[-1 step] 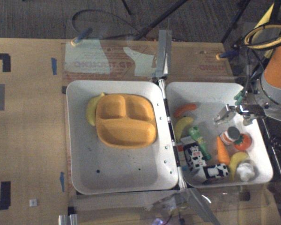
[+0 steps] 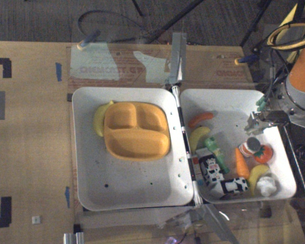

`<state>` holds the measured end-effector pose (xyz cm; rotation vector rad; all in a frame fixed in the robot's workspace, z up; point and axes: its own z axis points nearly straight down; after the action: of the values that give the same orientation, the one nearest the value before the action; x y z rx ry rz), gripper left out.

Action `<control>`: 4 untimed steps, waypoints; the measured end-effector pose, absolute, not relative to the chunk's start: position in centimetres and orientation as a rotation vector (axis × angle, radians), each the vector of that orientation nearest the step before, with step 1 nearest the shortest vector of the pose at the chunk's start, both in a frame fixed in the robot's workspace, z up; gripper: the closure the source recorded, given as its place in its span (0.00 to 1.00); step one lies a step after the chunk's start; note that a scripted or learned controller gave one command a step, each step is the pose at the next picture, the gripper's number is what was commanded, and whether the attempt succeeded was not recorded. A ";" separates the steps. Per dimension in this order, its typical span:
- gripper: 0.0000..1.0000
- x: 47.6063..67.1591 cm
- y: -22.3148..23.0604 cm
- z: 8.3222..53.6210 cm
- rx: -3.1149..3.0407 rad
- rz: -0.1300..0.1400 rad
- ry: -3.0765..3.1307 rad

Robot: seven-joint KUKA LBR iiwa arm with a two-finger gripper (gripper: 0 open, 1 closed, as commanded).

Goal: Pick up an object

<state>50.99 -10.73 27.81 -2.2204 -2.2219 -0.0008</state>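
Note:
My gripper (image 2: pixel 255 122) hangs over the right side of the right bin (image 2: pixel 229 98), just above a small red-and-white jar (image 2: pixel 250 147) and apart from it. Beside the jar lie a red tomato (image 2: pixel 265 154), an orange carrot (image 2: pixel 241 162) and a yellow banana (image 2: pixel 258 174). A white lump (image 2: pixel 267 186) sits in the near right corner. Further left are a red-orange chili (image 2: pixel 201 119), a second yellow banana (image 2: pixel 198 136), a green bottle (image 2: pixel 216 154) and two cow-patterned cartons (image 2: pixel 209 170) (image 2: pixel 234 185). I see nothing in the gripper.
The left bin (image 2: pixel 86 161) holds an orange divided tray (image 2: pixel 136 130) with a yellow banana (image 2: pixel 98 120) tucked under its left edge. A metal divider (image 2: pixel 185 151) separates the bins. Cables and stand legs lie beyond the bench at the back.

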 end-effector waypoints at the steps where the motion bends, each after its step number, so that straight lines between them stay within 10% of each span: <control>1: 1.00 53.0 -5.4 20.3 -2.165 0.002 -2.274; 3: 1.00 49.1 -12.6 10.0 -1.420 -0.003 -2.812; 4: 0.00 49.2 -13.4 10.2 -1.438 0.010 -2.818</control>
<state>49.15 -13.40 10.18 -1.4384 -2.8181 0.0099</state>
